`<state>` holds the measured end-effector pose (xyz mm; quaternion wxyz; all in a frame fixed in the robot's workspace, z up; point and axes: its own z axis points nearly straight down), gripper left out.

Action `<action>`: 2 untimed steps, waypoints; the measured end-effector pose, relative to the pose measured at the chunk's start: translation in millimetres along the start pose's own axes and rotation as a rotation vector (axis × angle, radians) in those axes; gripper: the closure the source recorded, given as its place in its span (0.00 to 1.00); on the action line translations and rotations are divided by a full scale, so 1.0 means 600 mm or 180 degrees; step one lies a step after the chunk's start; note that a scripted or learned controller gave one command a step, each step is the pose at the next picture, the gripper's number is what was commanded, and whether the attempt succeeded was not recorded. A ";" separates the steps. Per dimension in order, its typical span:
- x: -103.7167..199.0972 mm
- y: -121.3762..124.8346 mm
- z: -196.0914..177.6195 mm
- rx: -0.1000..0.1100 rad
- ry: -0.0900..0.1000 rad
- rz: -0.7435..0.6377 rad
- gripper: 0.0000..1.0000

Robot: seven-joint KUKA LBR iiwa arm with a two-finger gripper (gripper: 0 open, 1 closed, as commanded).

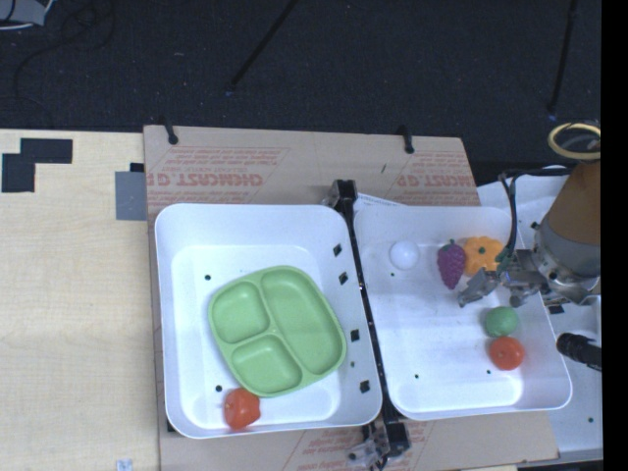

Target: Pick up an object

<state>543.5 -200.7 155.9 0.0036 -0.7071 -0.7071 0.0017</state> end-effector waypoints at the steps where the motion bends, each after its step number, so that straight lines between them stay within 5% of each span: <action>1: 0.018 -0.009 0.085 -0.0003 0.0002 0.0001 0.00; 2: 0.015 -0.008 0.064 -0.0009 -0.0003 0.0010 1.00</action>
